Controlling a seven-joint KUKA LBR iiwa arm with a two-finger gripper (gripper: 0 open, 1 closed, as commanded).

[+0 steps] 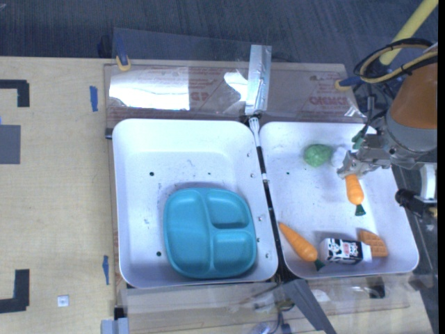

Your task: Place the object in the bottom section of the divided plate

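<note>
My gripper (356, 167) hangs over the right bin (396, 218), jaws clamped on a small carrot (355, 191), for carrying to the blue plate (208, 233).

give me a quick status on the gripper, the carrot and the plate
Two-finger gripper over right bin, directly above small orange carrot; grasp unclear. Teal divided plate sits in left bin, all sections bare. Nothing between them but the bins' shared rim.

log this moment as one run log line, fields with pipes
gripper over right bin, at top of small carrot | grasp unconfirmed | blue divided plate in left bin, sections bare | place pending
</note>
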